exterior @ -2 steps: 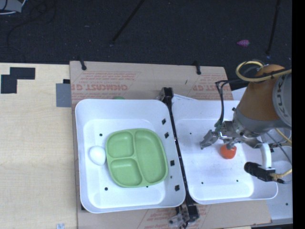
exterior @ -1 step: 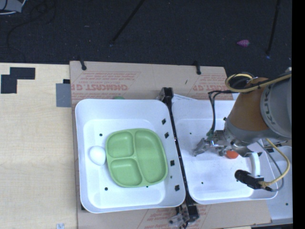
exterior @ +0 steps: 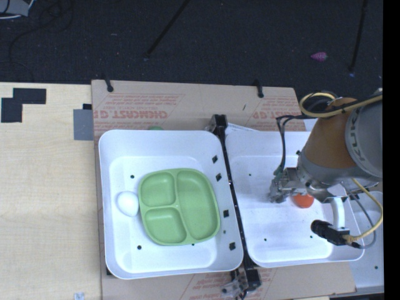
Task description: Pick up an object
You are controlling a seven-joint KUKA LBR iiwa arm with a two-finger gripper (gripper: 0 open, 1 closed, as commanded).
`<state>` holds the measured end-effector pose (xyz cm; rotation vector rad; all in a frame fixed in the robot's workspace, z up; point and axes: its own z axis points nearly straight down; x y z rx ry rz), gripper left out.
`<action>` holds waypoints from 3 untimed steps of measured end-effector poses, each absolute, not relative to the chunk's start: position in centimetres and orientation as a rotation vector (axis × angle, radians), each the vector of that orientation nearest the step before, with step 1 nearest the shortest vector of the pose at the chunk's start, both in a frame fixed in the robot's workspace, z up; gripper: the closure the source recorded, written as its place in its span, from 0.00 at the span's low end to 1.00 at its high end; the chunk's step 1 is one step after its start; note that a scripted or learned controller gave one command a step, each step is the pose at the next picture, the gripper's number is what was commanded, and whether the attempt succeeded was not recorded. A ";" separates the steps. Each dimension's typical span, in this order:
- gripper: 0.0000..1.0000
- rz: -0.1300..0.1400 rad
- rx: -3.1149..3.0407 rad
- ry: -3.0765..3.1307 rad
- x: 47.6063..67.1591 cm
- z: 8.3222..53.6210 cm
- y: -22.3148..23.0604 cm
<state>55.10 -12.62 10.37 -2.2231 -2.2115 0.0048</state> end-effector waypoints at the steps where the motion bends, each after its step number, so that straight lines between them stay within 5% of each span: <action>1: 1.00 -0.001 -2.220 -2.222 55.0 14.7 -12.1; 3: 1.00 -0.001 -2.221 -2.223 55.4 23.7 -12.9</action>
